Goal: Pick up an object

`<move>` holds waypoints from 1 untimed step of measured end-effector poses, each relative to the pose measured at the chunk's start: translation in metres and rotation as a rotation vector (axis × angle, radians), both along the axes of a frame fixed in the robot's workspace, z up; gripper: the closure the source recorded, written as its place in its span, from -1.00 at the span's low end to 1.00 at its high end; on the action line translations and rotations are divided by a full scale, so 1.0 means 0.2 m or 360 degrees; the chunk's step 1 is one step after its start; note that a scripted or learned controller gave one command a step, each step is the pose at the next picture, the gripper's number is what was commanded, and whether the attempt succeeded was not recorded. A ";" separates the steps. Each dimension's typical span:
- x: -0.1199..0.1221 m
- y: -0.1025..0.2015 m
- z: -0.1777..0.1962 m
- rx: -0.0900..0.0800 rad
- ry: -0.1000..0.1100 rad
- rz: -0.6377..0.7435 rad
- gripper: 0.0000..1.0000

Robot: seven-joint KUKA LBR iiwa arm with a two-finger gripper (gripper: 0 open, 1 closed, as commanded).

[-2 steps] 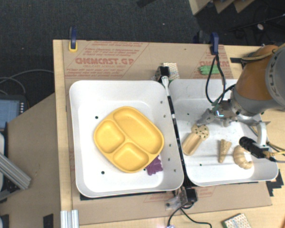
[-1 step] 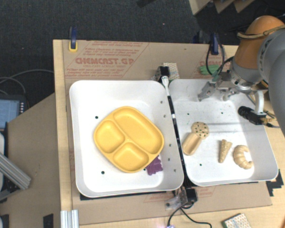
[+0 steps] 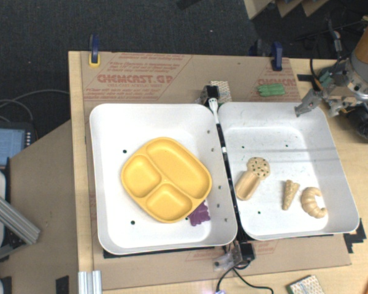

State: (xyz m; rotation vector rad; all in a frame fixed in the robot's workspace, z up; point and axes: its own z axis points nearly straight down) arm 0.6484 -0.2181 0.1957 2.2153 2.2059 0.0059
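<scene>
1. A table (image 3: 141, 72) seen from above carries two shallow white bins side by side.
2. The left bin (image 3: 107, 139) holds a yellow divided plate (image 3: 165, 179), with a small purple piece (image 3: 199, 215) touching the plate's near right edge.
3. The right bin (image 3: 306, 133) holds four toy foods near its front: a cookie (image 3: 258, 166), a hot dog bun (image 3: 247, 186) just beside it, a cone-shaped piece (image 3: 289, 194), and a croissant (image 3: 313, 202).
4. The claw (image 3: 313, 101) sits over the right bin's far right corner, well apart from the foods, holding nothing; how far it is open cannot be told.
5. A green object (image 3: 272, 90) lies on the table behind the right bin.
</scene>
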 end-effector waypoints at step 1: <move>-0.06 0.24 -0.59 0.0020 0.0037 0.0012 -1.00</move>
